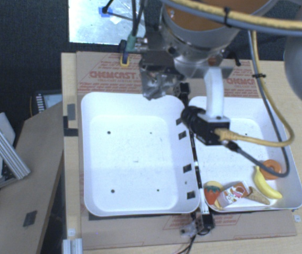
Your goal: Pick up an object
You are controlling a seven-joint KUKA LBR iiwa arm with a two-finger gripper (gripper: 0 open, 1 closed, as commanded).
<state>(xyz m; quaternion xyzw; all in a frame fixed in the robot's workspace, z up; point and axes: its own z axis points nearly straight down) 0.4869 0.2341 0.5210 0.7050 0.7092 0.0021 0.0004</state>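
Note:
Several small objects lie along the near edge of the right bin (294, 192): a yellow banana (266, 184), an orange ring (272, 167), a round orange-red fruit (213, 192), a white and red packet (233, 193) and a tan cone-shaped piece (258, 197). My gripper (156, 87) hangs under the grey wrist over the far edge of the left bin (95, 142), near the divide between the bins. It is far from the objects. Its tip is a blur of grey metal.
A white bracket (214, 97) with a black module (206, 127) and a yellow cable (257, 141) hangs over the right bin's left side. Both bins rest on a cardboard sheet (108, 70). Aluminium framing (2, 152) stands at the left.

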